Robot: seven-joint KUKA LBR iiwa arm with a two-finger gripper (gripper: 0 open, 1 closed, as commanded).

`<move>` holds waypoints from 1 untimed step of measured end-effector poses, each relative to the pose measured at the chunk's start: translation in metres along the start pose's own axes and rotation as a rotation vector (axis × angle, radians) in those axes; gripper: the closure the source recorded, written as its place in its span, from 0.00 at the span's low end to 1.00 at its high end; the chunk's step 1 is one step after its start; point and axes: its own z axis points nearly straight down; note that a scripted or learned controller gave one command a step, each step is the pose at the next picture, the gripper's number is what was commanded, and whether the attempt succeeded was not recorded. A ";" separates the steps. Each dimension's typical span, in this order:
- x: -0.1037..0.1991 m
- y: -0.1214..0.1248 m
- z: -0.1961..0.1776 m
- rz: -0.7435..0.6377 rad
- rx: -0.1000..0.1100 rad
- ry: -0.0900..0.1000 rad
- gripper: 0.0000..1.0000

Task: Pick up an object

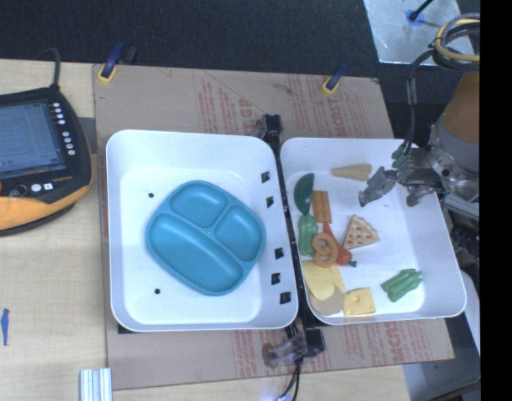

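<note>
Camera view, inventory. Claw (395,185): mine, fingers spread apart, nothing between them, hovering over upper part of right bin (431,249). Nearest candidate: pizza wedge (360,233), lying flat just below claw, near bin middle. Judged light, stiff, smooth plastic toy; likely slippery; best taken across its two slanted sides. Others: pale slice (352,172) near far wall, green piece (402,283) alone at lower right, crowded pile along left wall. Left bin (130,224): blue divided tray (205,236). Bench: cardboard sheet (230,98), pendant (30,161) at left.
</note>
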 end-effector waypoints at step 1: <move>0.015 -0.005 0.163 -0.002 -0.006 -0.004 0.00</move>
